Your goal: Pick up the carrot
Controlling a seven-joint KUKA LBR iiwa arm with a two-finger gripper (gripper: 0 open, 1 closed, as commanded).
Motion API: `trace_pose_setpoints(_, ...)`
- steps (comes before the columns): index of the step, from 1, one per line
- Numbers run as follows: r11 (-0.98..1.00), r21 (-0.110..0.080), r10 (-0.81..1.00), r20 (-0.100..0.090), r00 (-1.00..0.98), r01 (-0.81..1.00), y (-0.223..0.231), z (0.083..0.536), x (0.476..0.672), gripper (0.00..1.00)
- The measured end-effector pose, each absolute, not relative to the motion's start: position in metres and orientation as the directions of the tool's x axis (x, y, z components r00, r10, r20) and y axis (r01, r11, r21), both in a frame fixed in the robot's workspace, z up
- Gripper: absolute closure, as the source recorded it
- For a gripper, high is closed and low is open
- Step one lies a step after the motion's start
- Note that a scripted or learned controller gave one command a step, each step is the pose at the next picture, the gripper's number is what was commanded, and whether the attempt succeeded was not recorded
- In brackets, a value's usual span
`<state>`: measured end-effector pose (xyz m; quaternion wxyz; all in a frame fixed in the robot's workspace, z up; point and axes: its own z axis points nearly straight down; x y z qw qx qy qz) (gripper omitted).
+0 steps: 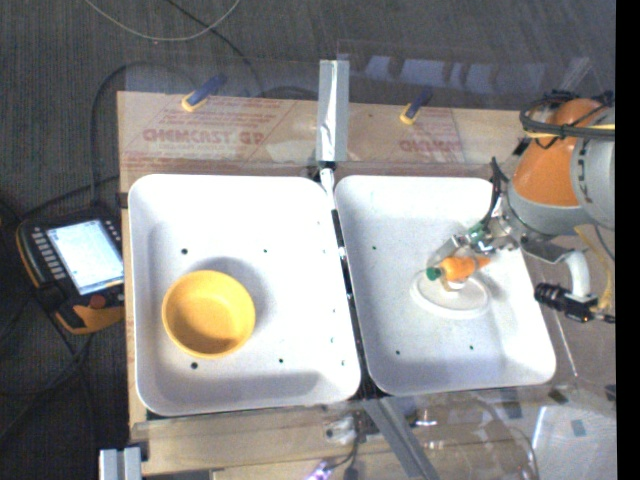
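Note:
The carrot [457,267], a small orange toy with a green top pointing left, is in the right bin [400,328]. It lies over the upper rim of a flat white plate [456,298]. My gripper [478,243] comes in from the right and its tip meets the carrot's right end. The metal parts at the tip are too small and cluttered to read. Whether the carrot rests on the plate or hangs just above it, I cannot tell.
A yellow bowl [209,312] sits in the left bin [180,218], near its front left. The arm's orange band [552,168] hangs over the right bin's far right corner. A raised divider [340,258] separates the two bins. A tablet [85,253] lies off the bench at left.

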<state>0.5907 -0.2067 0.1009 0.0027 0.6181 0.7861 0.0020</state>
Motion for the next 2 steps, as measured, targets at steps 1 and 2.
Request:
trace_pose_setpoints(1, 0.373, 0.025, 0.928, -0.022, -0.372, 0.928, -0.193, 0.099, 0.553, 0.00)
trace_pose_setpoints(2, 0.049, 0.033, 0.999, -0.011, -0.048, 0.998, -0.183, 0.099, 0.519, 0.00)
